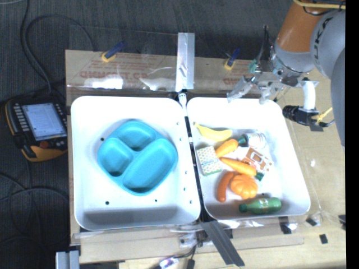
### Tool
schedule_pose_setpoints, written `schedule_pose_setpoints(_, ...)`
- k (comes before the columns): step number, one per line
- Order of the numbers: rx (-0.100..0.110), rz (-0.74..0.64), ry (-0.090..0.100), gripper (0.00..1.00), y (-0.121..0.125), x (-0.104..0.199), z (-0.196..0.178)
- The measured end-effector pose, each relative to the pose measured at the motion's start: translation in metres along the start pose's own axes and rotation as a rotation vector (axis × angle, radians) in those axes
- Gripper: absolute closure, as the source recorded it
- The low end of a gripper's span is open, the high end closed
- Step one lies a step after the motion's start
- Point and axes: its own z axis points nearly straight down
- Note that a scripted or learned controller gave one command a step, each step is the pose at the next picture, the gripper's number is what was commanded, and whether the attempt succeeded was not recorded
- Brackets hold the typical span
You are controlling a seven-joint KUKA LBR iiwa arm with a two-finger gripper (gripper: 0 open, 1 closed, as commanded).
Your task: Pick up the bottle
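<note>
The gripper (251, 92) hung above the far rim of the right bin (297, 175), at about twelve o'clock from the bin's middle, its two fingers spread wide with nothing between them. The green bottle (260, 205) lay on its side near the front wall of that bin, at roughly six o'clock — well apart from the gripper. Just beyond the bottle sat an orange pumpkin-like toy (245, 186), with an orange sausage-shaped piece (224, 186) touching it at nine o'clock. A carrot (240, 166) lay across the middle, a second carrot (227, 147) and a banana (212, 131) further back. A checked sponge (207, 160) rested by the left wall. The left bin (90, 206) held a blue three-compartment tray (138, 156).
</note>
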Motion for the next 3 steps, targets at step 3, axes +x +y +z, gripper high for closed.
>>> schedule_pose_setpoints(3, 0.003, 0.786, -0.002, 0.0, -0.124, -0.052, -0.022)
